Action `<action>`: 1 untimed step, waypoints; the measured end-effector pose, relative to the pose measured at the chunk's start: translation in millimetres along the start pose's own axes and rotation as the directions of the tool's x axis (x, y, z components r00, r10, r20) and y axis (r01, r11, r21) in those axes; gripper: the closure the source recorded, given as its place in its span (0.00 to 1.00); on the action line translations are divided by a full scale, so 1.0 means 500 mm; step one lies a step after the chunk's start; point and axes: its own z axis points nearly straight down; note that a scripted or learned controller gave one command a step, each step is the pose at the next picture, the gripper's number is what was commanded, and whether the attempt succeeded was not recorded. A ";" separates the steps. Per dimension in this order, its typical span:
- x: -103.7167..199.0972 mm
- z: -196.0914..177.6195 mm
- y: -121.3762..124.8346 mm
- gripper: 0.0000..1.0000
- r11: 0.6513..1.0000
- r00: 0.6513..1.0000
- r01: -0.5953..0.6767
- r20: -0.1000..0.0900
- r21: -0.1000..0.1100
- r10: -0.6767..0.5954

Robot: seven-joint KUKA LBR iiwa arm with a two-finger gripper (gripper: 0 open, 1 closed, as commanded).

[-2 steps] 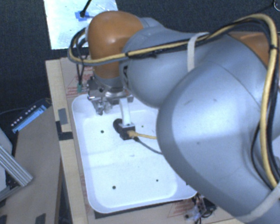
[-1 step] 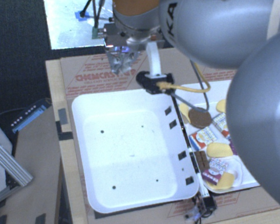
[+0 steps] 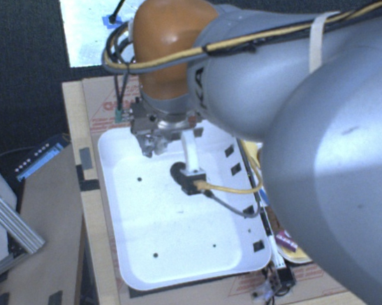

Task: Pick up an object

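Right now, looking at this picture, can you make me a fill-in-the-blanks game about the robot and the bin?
1. The bin under the gripper is ___ in colour.
2. The round band on the arm is ___ in colour.
3. That arm reaches in from the picture's ___ side.

Missing words: white; orange; right.

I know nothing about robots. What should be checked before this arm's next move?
1. Gripper over a bin: ok; it hangs above the far end of the left bin.
2. Something to grab beneath it: not ok; bare white floor there.
3. View of the right bin: not ok; the arm covers most of it.
4. Things in the right bin: cannot tell; colourful scraps peek out beside the arm.
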 end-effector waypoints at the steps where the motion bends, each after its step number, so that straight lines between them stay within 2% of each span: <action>1: -0.052 -0.302 -0.100 1.00 1.000 1.000 -0.002 -0.008 -0.023 0.001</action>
